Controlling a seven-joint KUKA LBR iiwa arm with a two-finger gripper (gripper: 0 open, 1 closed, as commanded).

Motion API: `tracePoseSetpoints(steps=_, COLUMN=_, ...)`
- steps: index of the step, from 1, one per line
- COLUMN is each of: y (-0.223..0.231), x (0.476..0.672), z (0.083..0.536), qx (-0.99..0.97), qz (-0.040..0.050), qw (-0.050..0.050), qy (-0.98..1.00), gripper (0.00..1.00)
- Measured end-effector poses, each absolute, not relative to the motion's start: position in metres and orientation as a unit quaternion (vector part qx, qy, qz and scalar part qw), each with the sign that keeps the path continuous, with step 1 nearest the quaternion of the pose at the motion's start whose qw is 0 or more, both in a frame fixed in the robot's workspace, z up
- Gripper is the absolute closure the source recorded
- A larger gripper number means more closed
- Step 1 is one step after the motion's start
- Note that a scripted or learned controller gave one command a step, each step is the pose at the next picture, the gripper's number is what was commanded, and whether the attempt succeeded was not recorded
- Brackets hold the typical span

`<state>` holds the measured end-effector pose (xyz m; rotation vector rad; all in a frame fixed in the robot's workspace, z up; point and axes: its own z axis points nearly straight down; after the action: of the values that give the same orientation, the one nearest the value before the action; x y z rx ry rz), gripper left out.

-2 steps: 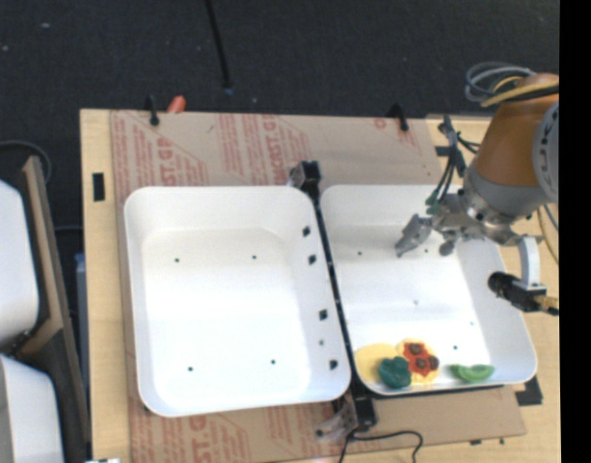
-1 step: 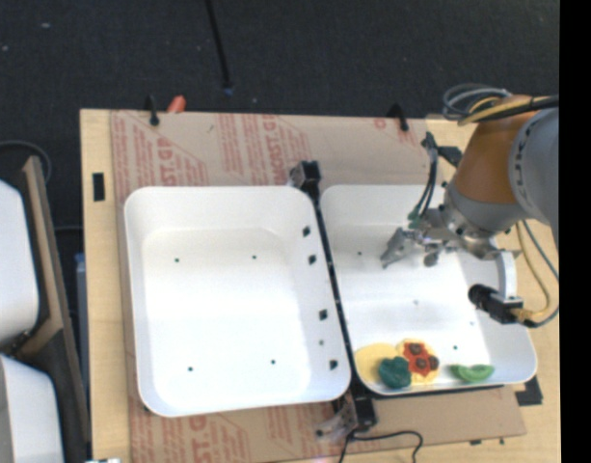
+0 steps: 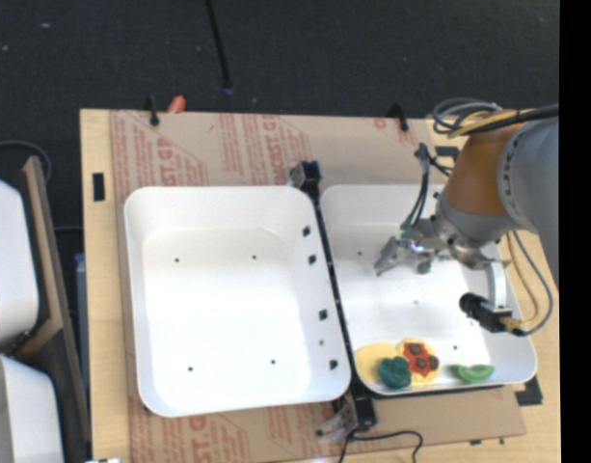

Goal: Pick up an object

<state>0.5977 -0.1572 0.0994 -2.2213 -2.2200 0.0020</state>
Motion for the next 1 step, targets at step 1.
tracePoseSetpoints(steps=1, y=-0.1580, x=0.5986, z=0.1116, qx=-0.708, qz=-0.0005, qw=-0.001, qy=-0.706, gripper=1.00)
